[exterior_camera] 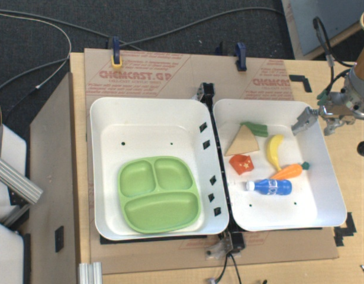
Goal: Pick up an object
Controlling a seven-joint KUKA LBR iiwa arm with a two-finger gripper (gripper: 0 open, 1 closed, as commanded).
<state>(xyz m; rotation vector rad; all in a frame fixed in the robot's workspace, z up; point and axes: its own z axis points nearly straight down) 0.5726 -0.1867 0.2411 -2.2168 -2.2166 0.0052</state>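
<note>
The pincer [315, 118] hung over the far right rim of the right bin [324, 209]; whether it was wide or narrow could not be told. Nothing showed in it. Just to its left lay a banana [274, 150], then a tan wedge [245, 141] and a red block [242, 164]. Nearer the camera lay a carrot [288, 171] and a blue bottle [270, 187]. Well to the left, a green tray [159, 193] sat in the left bin [105, 158].

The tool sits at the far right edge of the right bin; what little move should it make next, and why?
Probably a short move left, toward the banana. The tool hangs at the right bin's far right rim, with nothing under it, and the banana looks like the nearest toy, lying apart from the carrot and bottle.
</note>
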